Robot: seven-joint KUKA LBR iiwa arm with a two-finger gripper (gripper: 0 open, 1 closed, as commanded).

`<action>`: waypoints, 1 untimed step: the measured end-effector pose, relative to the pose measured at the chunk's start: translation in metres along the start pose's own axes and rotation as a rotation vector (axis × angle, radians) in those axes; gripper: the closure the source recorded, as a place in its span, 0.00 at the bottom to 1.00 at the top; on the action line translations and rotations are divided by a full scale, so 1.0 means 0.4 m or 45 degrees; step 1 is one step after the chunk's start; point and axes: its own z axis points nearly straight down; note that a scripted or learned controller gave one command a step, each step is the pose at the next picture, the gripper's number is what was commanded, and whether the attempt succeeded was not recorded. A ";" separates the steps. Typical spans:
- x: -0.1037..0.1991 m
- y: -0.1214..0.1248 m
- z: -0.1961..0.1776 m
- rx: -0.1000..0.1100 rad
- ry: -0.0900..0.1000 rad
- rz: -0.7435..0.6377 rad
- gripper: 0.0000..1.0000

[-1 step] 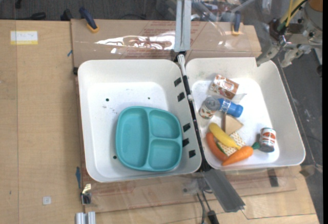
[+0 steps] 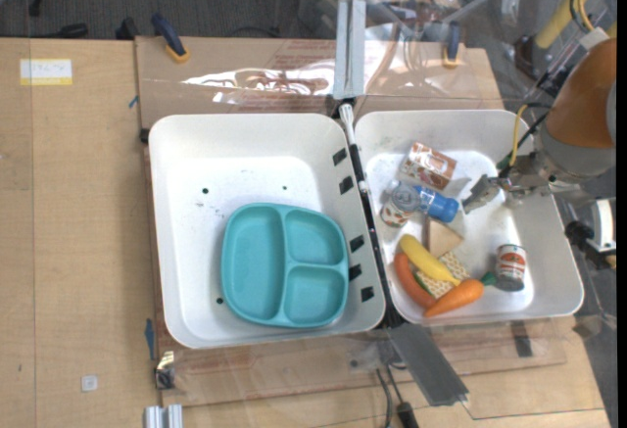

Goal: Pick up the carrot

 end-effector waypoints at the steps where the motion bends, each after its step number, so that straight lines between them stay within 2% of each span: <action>1: 0.009 -0.170 0.017 -0.012 0.002 0.060 0.00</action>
